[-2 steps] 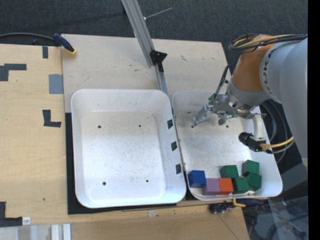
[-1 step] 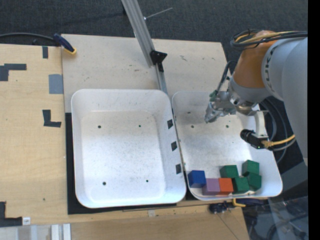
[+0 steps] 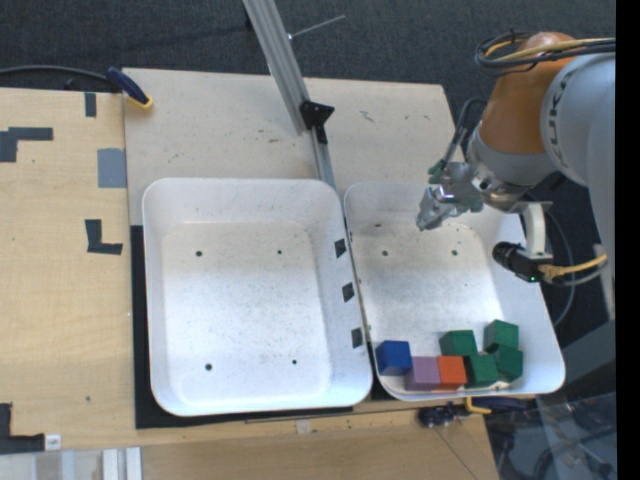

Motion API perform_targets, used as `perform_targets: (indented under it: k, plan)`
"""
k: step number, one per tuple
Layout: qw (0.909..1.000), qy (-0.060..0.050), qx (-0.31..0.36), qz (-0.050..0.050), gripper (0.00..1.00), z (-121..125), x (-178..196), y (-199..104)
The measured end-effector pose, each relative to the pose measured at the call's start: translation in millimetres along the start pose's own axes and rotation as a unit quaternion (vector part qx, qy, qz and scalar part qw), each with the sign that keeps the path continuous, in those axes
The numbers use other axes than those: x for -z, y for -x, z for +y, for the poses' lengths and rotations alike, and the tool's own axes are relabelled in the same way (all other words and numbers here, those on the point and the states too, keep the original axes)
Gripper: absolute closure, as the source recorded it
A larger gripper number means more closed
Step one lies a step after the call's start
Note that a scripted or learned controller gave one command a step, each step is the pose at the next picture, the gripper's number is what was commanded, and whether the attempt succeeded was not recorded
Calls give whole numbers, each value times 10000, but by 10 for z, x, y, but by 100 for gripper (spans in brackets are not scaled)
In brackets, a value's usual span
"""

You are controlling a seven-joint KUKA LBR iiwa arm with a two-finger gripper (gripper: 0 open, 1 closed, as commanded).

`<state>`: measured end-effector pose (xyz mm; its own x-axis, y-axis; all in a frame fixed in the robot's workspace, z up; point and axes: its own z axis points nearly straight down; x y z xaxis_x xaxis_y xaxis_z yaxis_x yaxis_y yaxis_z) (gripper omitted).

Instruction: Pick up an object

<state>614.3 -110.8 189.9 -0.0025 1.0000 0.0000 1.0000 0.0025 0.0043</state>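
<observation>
The wooden bench (image 3: 60, 298) carries 2 white bins (image 3: 245, 208) side by side.

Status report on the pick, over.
Gripper hovering over right bin's far end, nothing between its fingers. Blocks clustered at near edge: blue, purple, orange, green ones. Path clear.
</observation>
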Motion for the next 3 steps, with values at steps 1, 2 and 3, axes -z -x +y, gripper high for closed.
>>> perform_targets:
  k: [1,2,3]
  plan:
    - [10000,-4,-4,-1,100,13,378,-6]
    - [10000,-27,17,11,100,-134,430,-507]
    - [10000,-26,29,11,100,-101,444,-1116]
